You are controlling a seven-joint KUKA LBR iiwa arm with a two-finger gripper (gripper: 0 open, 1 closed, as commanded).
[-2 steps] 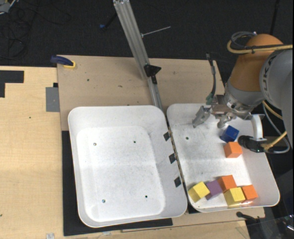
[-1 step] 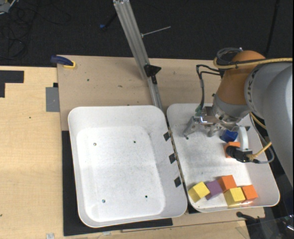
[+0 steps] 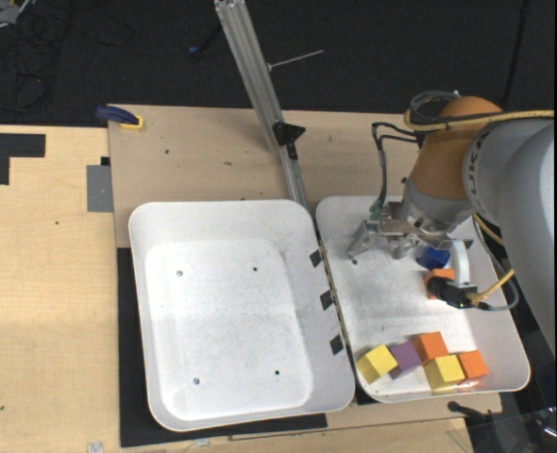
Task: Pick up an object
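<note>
Five blocks (image 3: 420, 359) cluster at the right bin's (image 3: 392, 291) near edge, well apart from the end effector (image 3: 362, 243); its state is unclear.

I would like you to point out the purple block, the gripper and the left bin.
purple block (image 3: 407, 356): camera view, on its top face.
gripper (image 3: 358, 249): camera view, midway between its fingertips.
left bin (image 3: 156, 217): camera view, on its upper-left rim.

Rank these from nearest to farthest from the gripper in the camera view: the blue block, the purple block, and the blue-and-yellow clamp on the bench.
From the gripper:
1. Blue block, just right of it in the right bin, under the wrist.
2. Purple block, in the cluster at that bin's near edge.
3. Blue-and-yellow clamp, far off at the bench's back left corner.
</note>
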